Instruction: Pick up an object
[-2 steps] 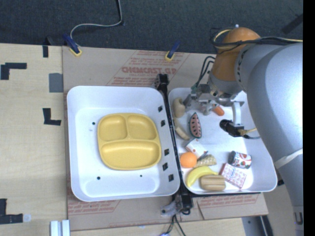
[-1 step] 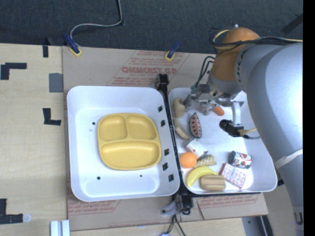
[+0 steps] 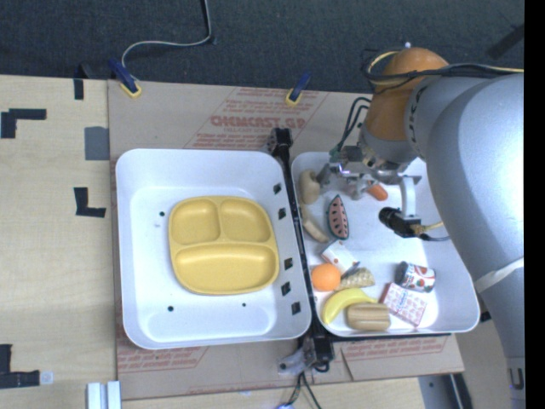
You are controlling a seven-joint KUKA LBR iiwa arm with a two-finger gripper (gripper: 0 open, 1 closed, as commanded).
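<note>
Camera view: gripper [image 3: 362, 175] low over the far end of the right bin [image 3: 451, 301], jaws' state cannot be told. Candidates lie below it: watermelon slice [image 3: 338, 216], orange [image 3: 324, 278], banana [image 3: 342, 303]. Approach step, nothing held. Next move calls for settling over one item, likely the slice.

I'm seeing the objects lying loose just below and beside the fingers [image 3: 362, 180]: a watermelon slice [image 3: 338, 216] nearest, an orange [image 3: 324, 277], a banana [image 3: 343, 302], a small can [image 3: 415, 275] and a flat red packet [image 3: 403, 303] farther off.
</note>
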